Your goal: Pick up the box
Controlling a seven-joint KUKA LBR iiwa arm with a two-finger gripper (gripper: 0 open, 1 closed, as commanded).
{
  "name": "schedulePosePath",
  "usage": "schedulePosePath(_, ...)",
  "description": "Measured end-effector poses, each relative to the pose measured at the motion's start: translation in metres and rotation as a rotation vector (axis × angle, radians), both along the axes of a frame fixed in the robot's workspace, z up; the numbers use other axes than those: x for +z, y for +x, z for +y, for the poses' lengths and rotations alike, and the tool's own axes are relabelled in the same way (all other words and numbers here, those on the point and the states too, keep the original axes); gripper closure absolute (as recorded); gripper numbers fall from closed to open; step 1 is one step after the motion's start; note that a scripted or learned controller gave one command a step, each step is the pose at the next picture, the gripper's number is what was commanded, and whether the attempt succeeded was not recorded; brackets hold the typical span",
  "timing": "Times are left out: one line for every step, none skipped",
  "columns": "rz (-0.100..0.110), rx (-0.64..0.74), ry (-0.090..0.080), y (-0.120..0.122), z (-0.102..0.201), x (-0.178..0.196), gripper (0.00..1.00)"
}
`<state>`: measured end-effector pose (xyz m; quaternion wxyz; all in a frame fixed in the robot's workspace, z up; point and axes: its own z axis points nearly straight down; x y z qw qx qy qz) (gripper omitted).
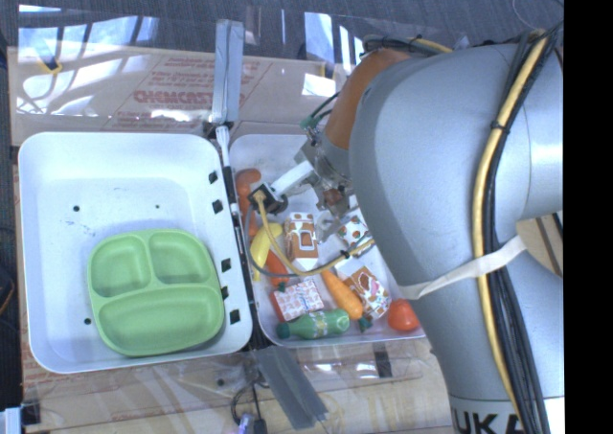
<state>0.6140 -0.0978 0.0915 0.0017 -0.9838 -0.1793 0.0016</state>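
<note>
Several small printed boxes lie among toy food in the right bin [251, 149]. An orange-and-white carton [302, 237] lies near the middle, a red-and-white box [299, 300] nearer the front, and a third box [370, 290] to the right. My gripper [324, 194] hangs low over the back half of this bin, just above and behind the orange-and-white carton. The bulky grey arm [450, 193] hides the bin's right side. No box is visibly held.
Around the boxes lie a yellow banana [261, 245], an orange carrot [342, 295], a green bottle [316, 325] and a red tomato [404, 317]. The left bin [57, 183] holds a green divided plate [153, 293]. A grey divider [228, 78] separates the bins.
</note>
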Motion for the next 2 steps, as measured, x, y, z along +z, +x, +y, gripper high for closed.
schedulePosePath(-0.002, 0.026, 0.0, 0.036, 0.02, 0.101, 0.0)
schedulePosePath(0.002, 0.03, 0.0, 0.033, -0.017, -0.001, 0.0)
